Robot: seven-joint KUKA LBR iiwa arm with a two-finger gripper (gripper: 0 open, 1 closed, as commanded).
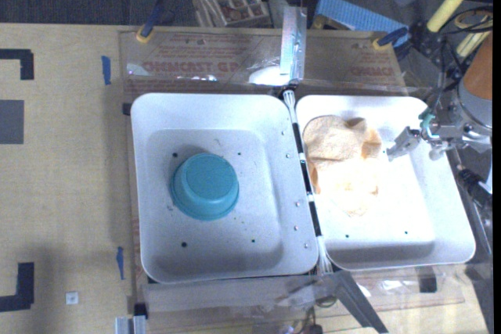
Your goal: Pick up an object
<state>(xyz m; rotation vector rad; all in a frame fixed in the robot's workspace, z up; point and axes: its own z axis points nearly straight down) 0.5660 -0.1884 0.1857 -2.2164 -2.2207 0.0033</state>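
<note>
A round blue plastic bowl [205, 185] sits upside down in the left white bin [149, 246]. A crumpled tan cloth [338, 143] lies in the right white bin [446, 246]. The metal gripper [419, 143] hangs above that bin's right side with fingers apart, holding nothing, and the bench [63, 192] is pale wood.

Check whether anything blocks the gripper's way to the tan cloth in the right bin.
Nothing visible blocks it. The gripper hangs over the right white bin, just to the right of the crumpled tan cloth, with bare bin floor between them. The teal bowl sits apart in the left white bin.
</note>
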